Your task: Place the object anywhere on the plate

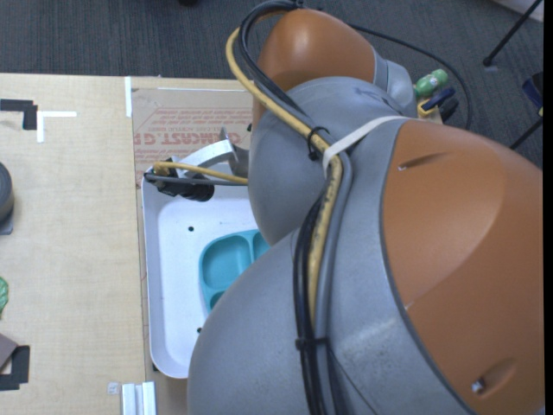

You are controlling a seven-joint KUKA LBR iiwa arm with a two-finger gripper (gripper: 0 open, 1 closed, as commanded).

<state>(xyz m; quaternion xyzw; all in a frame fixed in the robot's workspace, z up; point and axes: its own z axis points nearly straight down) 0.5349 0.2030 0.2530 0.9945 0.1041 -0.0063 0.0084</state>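
A teal plate [228, 264] with divided sections lies in the white bin [161, 309]. Its left part is in sight; the rest is covered by the arm. My gripper [230, 148] is over the far end of the bin, beyond the plate, and only a grey piece of it pokes out from behind the arm. The big grey and orange arm [371, 258] hides most of the bin's right side and whatever lies there.
Brown cardboard with red print [186, 126] lies behind the bin. The pale wooden bench [69, 258] stretches left. At its left edge are a dark round thing [3, 197], a bit of green [2, 293] and a brown piece [7, 350].
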